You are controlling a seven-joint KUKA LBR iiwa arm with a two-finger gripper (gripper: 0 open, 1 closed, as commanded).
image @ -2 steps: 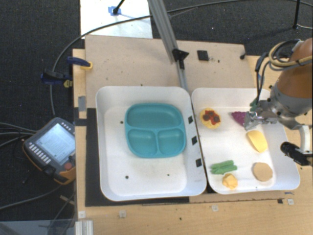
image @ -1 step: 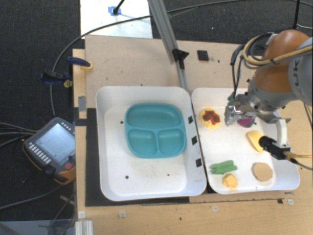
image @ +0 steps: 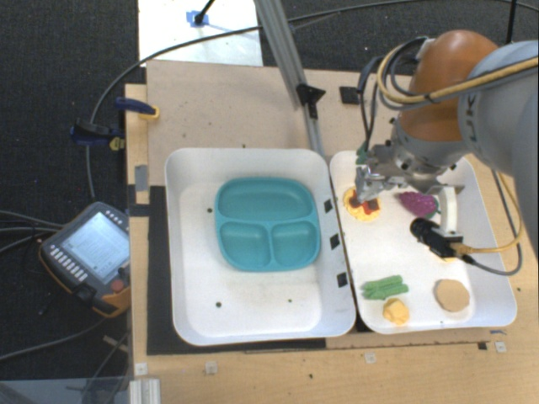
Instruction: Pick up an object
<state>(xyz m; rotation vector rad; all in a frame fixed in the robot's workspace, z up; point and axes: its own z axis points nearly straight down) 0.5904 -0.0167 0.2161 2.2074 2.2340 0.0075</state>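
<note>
Fingers (image: pixel 362 192) apart above yellow toy (image: pixel 365 212), bin wall (image: pixel 338 199) close

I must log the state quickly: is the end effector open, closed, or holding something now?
End effector: cannot be told. It is directly over the yellow and red object in the right bin.

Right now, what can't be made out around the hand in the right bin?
Camera view: the hand covers part of the yellow-red item; whether it holds it is unclear.
Camera view: the arm overlaps the purple item, hiding its upper edge.
Camera view: the arm hides the far corner of the right bin.
</note>
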